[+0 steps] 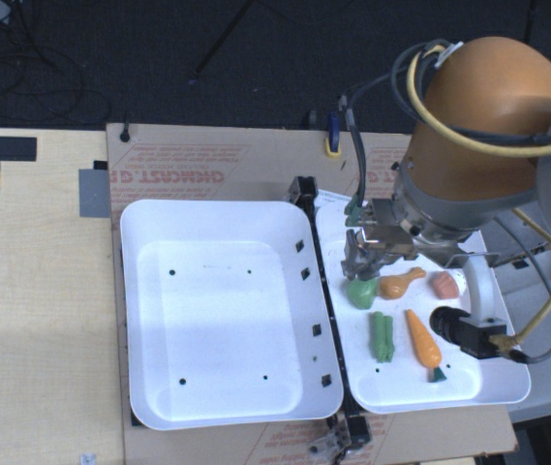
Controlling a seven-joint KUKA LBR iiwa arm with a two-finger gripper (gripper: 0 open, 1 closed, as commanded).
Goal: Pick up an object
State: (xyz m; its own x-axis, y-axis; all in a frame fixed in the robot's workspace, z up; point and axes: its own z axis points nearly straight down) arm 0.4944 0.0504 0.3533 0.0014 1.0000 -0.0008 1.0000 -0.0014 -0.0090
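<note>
5 toy foods (422,337) lie in the view's right shallow white plastic bin (507,390). The grey two-finger gripper (357,260) hangs just above the rounded green plastic toy (360,293); whether it is parted or closed cannot be told.

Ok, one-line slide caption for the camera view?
Tool poised at a green toy in the right-hand bin, toy carrot nearby.

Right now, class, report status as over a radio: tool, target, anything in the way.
Tool low in right bin, at green lump; no hold confirmed. Orange drumstick piece close beside lump. Carrot and green pod lie apart.
</note>
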